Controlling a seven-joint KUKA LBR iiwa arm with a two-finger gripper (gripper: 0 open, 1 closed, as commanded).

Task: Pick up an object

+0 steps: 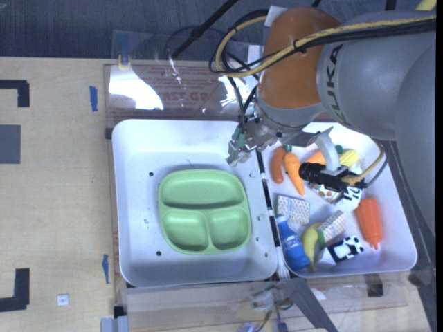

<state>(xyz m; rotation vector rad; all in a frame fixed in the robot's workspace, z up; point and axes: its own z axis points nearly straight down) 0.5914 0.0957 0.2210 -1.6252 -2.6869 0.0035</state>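
1. You see the small metal gripper (240,146) hanging over the wall between the two shallow white bins, just past the top right corner of the green plastic tray with three sections (204,209).
2. You cannot tell how the gripper is set, and nothing shows in it.
3. The things to pick lie in the right white bin (400,251), to the right of the green tray: two orange toy carrots (288,167), a blue bottle (293,245), a yellow-green banana (313,243).
4. The step looks like reaching. Nothing is picked yet.
5. Next, you need the gripper over one thing, like the carrots, then down.
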